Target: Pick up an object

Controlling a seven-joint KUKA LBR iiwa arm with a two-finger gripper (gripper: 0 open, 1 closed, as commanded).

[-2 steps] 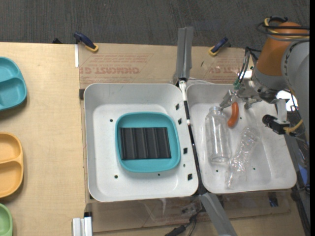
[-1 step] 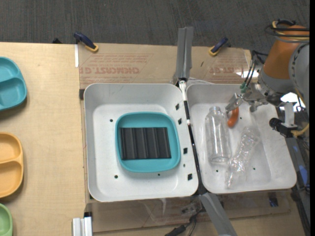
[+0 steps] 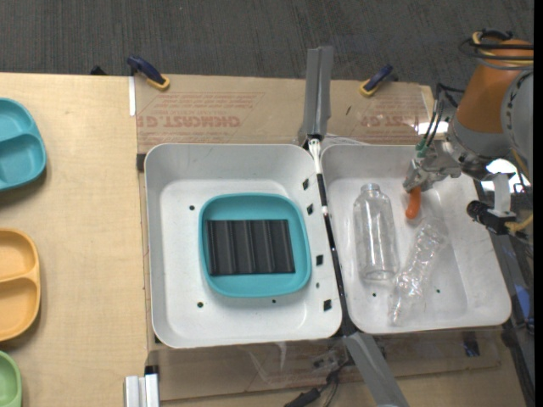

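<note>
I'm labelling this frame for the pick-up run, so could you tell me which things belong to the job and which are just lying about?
Belonging to the job:
- gripper, over the right bin
- orange object just under it
- clear bottle
- crumpled clear bottle
- teal tray in the left bin

Lying about:
- teal plate, orange plate and green plate on the bench
- two clamps on the cardboard

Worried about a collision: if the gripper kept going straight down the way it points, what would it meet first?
Most likely the small orange object just below the gripper, though depth is unclear.
</note>
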